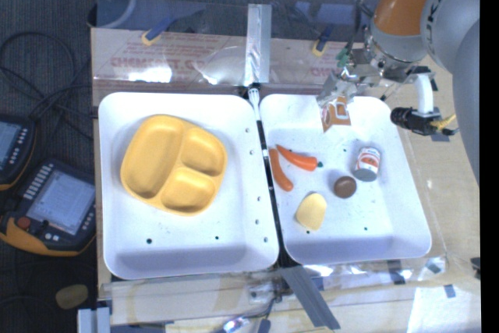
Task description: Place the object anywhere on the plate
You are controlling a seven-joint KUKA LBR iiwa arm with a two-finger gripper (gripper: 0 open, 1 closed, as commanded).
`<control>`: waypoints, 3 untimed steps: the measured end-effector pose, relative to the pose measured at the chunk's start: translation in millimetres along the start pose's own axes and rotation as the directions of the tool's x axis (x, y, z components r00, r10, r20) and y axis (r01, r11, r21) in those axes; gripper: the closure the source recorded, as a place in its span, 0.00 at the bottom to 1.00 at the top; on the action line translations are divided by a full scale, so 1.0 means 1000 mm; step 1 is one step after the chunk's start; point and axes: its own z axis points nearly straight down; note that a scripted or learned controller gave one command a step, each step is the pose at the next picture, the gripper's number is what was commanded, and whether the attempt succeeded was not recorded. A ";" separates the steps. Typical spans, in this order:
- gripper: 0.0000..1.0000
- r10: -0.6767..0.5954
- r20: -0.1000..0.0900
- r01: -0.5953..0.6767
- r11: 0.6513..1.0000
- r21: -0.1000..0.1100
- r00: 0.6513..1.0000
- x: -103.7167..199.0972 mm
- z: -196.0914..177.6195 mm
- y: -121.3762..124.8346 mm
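A yellow plate (173, 163) with three compartments lies in the left bin (117, 246). My gripper (337, 93) hangs over the far edge of the right bin (405, 230), fingers pointing down and to the left. It is shut on the top of a small orange and white packet (337, 115), which dangles tilted just above the bin floor. The packet and gripper are well to the right of the plate, across the divider between the bins.
On the right bin floor lie two orange carrots (296, 158) (280, 171), a small red and white can (367, 161), a brown ball (345, 186) and a pale yellow lump (311, 210). A metal bar (258, 43) stands behind the bins.
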 end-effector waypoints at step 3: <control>0.00 -0.404 -0.004 0.404 0.915 -0.003 0.915 0.211 0.037 -0.004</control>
